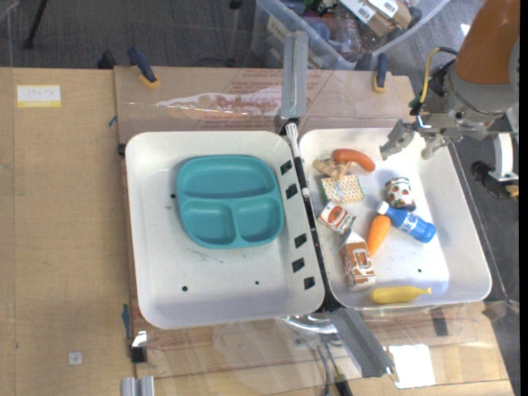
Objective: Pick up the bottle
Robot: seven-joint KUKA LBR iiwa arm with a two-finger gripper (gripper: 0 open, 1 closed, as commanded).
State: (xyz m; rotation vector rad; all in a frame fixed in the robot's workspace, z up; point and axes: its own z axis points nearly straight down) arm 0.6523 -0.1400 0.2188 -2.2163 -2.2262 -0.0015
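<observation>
Blue bottle [410,223] lying flat in right bin [470,254], long axis slanting down toward bin's right wall, orange carrot [378,234] just beside. Claw [411,141] spread open, empty, hovering near bin's far edge, bottle nearer camera.

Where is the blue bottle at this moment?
The blue bottle lies in the right bin, in its right half, beside the orange carrot and just below the small round toy.
</observation>
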